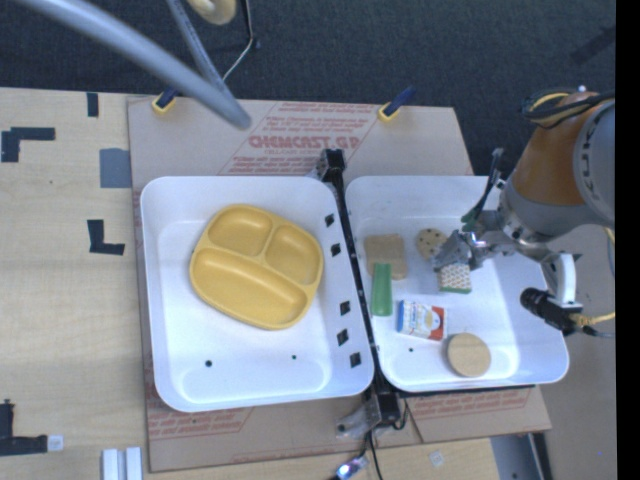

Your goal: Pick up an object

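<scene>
Yellow tray (258,266) has the left bin (165,368) all to itself, so the pickable stuff sits in the right bin (540,368): tan block (386,253), green stick (382,289), cookie (430,240), packet (420,320), wooden disc (468,354). End effector (458,260) hangs right of centre, just above a checkered piece (455,278), probably the target. Can't tell if it's spread or pinching.
</scene>
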Available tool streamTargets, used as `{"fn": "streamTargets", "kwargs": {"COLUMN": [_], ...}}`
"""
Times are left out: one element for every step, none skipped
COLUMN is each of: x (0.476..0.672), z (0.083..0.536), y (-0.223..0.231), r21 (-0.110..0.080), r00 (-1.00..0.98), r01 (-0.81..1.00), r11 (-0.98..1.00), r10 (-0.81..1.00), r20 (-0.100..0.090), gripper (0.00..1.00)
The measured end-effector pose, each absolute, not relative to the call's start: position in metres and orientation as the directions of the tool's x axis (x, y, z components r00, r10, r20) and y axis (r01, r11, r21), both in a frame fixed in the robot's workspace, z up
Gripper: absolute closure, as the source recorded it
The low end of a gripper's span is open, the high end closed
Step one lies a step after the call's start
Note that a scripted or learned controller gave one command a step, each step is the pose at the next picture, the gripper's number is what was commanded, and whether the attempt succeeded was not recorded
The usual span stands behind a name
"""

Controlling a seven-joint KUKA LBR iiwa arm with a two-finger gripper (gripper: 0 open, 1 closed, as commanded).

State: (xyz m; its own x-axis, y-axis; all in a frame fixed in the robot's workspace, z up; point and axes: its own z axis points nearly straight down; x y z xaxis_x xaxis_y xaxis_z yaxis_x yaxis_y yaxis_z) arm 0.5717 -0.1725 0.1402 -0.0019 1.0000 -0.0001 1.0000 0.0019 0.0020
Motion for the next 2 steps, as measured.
{"fn": "streamTargets", "kwargs": {"x": [0.579, 0.585], "z": [0.186, 0.235], "y": [-0.176, -0.166], "r21": [0.003, 0.004], "r00": [-0.002, -0.003], "r01": [1.0, 1.0], "r11": [0.002, 0.003], "r10": [1.0, 1.0], "r20": [-0.001, -0.001], "gripper": [1.0, 1.0]}}
